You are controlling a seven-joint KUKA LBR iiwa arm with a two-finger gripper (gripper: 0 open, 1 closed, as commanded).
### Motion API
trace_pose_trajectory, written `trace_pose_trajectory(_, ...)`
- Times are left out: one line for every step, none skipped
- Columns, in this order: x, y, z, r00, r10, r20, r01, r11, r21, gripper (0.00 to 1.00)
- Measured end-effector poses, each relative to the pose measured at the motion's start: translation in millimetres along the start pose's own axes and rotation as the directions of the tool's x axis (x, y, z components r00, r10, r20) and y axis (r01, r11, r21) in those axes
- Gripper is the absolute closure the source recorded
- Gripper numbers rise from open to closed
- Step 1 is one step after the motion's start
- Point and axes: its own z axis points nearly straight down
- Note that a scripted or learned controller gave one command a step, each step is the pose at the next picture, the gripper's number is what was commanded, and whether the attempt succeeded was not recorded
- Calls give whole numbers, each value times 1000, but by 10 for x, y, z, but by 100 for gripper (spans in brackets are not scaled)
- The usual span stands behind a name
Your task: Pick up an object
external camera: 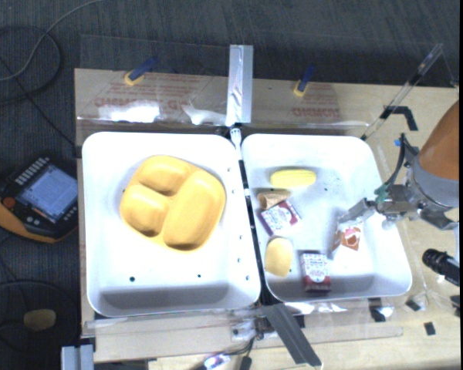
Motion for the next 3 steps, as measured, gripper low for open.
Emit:
trace_pose_trajectory(-96,206,951,991,-132,0,132,991,-3,0)
trace_pose_trajectory(-90,213,858,991,-132,-1,132,991,-4,100)
trace_pose_trajectory(229,289,-29,999,55,2,-55,999,0,100)
